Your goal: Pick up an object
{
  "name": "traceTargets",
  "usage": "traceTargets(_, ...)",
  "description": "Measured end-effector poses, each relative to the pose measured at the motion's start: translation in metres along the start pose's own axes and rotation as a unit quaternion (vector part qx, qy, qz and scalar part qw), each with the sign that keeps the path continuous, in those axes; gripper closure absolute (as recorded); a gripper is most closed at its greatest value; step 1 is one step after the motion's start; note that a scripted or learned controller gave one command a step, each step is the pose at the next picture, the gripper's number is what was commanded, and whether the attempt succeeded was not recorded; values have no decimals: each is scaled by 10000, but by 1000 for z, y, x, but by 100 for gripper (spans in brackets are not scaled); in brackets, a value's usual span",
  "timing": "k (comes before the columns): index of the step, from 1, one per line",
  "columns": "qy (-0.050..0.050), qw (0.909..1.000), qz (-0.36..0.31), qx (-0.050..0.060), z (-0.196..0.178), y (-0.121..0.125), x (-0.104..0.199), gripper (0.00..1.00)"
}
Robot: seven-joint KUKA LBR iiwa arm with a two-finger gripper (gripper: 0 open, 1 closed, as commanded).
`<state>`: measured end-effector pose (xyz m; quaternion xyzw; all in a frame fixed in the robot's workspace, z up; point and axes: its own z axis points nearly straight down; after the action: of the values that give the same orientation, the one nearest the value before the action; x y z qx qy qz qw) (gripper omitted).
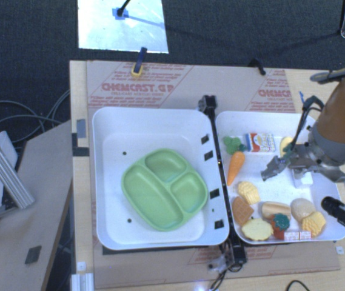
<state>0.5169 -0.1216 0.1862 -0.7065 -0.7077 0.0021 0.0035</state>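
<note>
A grey KUKA arm [336,126] with an orange band reaches in from the right over the right bin [284,119] on a cluttered worktop [178,83], its tool [273,168] hanging low above the bin's bare middle. The tool's dark tip points left, and whether it is spread or closed cannot be told from this slant; nothing is seen caught in it. The nearest candidate for a pick is the toy carrot [235,166], which lies just left of the tool, close to the divider between the bins, its long axis running far to near with the green top at the far end and the point toward the near side. A grasp there would probably call for a short shift left and a closing line set across the carrot's width. Other toy foods crowd the bin's near edge: a yellow corn piece [248,192], a brown biscuit [242,211], a hot dog bun [275,209], a pale round piece [302,208] and a red and teal item [279,222], all nearer the camera than the tool. At the far side sit a green broccoli [233,143] and a small carton [263,142]. The left bin [154,119] holds a green divided plate [164,188], well apart from the arm. No object appears lifted.
</note>
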Motion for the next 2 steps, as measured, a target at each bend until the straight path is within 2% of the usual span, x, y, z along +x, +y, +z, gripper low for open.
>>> traceTargets(1,-8,10000,-8,-43,-4,2,0,0)
traceTargets(2,-1,10000,1,-15,59,3,1,0)
